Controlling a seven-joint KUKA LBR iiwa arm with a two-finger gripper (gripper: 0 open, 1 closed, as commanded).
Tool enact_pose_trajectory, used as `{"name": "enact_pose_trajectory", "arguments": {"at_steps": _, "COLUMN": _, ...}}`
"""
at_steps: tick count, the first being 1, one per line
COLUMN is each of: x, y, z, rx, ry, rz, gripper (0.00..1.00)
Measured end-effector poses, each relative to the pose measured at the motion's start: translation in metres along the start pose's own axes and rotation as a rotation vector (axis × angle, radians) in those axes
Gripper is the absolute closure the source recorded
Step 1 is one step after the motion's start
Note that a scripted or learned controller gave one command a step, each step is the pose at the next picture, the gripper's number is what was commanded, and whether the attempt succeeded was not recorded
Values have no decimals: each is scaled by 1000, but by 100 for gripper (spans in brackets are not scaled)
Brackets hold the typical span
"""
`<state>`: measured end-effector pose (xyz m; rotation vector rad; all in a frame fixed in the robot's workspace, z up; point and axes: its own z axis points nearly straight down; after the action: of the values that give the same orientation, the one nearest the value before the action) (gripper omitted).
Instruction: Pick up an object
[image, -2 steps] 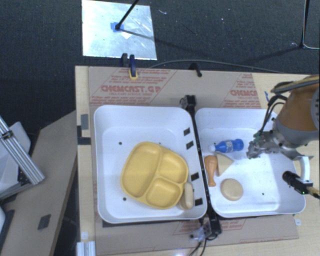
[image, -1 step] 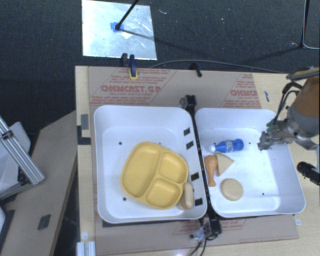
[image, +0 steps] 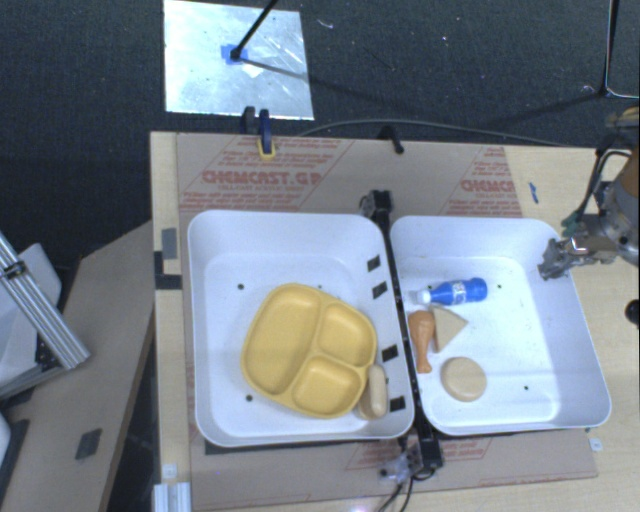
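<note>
Red print on the brown protective sheet (image: 300, 170) covering the counter, behind the left bin (image: 215, 240): reads roughly "CHEMCAST GP", upside down to the camera, with a smaller line next to it too blurred to read. Same red print repeats behind the right bin (image: 570, 330), near the sheet's far right corner, cut off and not legible. Blue bottle (image: 452, 292) inside the right bin has a label; its text is too small to read.

Bench (image: 120, 300) carries a printed board (image: 300, 170), probably cardboard. On it, two white bins: right bin (image: 560, 360) just below gripper (image: 556, 258), left bin (image: 215, 300) well beyond it.
</note>
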<state>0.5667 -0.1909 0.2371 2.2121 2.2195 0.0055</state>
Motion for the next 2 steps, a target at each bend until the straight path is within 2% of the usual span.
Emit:
{"name": "enact_pose_trajectory", "arguments": {"at_steps": 1, "x": 0, "y": 1, "z": -23, "rx": 4, "ry": 2, "rz": -1, "gripper": 100}}
{"name": "enact_pose_trajectory", "arguments": {"at_steps": 2, "x": 58, "y": 13, "z": -27, "rx": 5, "ry": 4, "rz": -6, "gripper": 100}}
